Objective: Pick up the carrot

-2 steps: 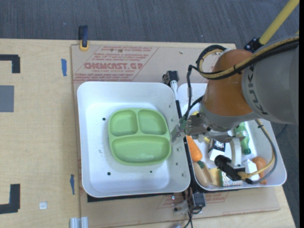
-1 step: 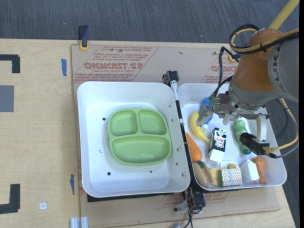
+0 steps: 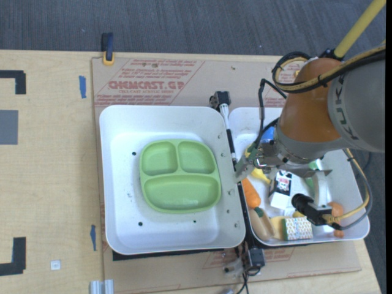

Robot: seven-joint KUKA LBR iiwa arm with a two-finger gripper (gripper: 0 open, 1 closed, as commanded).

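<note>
— Two shallow white plastic bins stand side by side on your bench: the left bin (image 3: 114,182) and the right bin (image 3: 358,230); which are you over?

— Over the right bin; my grey arm with its orange band (image 3: 309,106) comes in from the right and hangs above the middle of it; my claw (image 3: 269,164) sits under the wrist, toward that bin's left wall.

— And what lies in the left bin?

— One pale green plastic plate with three compartments (image 3: 180,175), flat in the middle of the floor.

— Where is the carrot?

— The small orange toy carrot with a green tip (image 3: 251,193) lies in the right bin, close against its left wall and just on the near side of my claw; it lies slanted, orange end to the far left, green tip to the near right; whether my claw touches it I cannot tell.

— Have you got hold of it?

— I cannot tell how wide my claw stands, nor whether it grips anything; my own wrist covers it from above.

— What else is close by?

— A small yellow piece (image 3: 260,175) lies between my claw and the carrot; a white card with black print (image 3: 282,184) lies just right of the carrot; a tan bread-shaped piece (image 3: 263,226) lies near of the green tip; a yellow block with a green-and-white patterned face (image 3: 298,228) lies beside that, against the near wall.
</note>
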